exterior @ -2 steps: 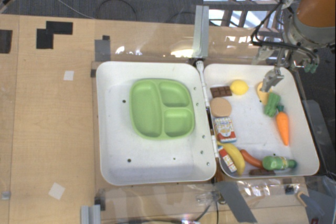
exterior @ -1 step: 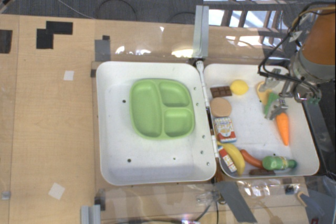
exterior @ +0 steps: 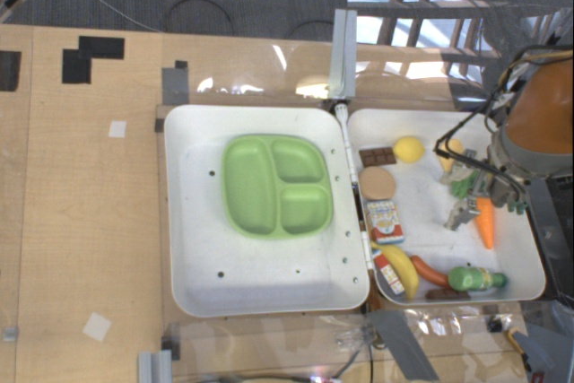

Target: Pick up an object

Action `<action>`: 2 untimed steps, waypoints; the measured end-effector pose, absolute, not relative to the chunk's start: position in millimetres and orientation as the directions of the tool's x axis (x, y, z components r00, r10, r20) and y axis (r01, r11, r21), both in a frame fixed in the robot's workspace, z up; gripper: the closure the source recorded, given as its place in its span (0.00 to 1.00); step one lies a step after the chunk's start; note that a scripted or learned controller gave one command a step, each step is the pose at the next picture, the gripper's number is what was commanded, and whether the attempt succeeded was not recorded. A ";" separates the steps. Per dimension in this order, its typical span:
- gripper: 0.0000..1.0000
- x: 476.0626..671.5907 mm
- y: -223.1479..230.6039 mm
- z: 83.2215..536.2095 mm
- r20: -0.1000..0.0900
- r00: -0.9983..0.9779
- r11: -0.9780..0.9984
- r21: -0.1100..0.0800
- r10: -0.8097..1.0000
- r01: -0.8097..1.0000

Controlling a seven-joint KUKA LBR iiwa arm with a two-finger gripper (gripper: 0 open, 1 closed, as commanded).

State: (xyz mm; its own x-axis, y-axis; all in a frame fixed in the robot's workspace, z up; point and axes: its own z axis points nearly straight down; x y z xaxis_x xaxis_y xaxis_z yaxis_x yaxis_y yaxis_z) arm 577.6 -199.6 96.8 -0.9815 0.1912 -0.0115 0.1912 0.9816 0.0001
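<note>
Carrot [exterior: 485, 225] lies in the right bin [exterior: 538, 278], near its right wall, leafy green end up toward the end effector [exterior: 468, 209], orange tip pointing down. It looks like a plastic toy: light, stiff, smooth, so likely slippery on the taper. Best hold is probably across the thick upper body, just below the greens, not the narrow tip.

End effector hangs just left of the carrot, touching or nearly so; can't tell which. Open or closed: cannot tell, cabling clutters it. Nothing visibly held.

Count in right bin: one carrot, one lemon [exterior: 408, 149], one chocolate bar [exterior: 377, 157], one round cookie [exterior: 377, 184], one small carton [exterior: 384, 221], one banana [exterior: 401, 272], one red chili [exterior: 429, 270], one green bottle [exterior: 475, 280].

Left bin [exterior: 197, 282]: one green divided plate [exterior: 276, 185], three compartments.

Both bins sit side by side on the worktop [exterior: 81, 220].
</note>
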 end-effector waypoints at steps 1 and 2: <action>0.00 570.4 -205.3 89.1 -0.013 -0.982 0.982 -0.001 0.188 0.188; 1.00 575.7 -204.5 104.7 -0.030 -0.983 0.983 -0.003 0.182 0.182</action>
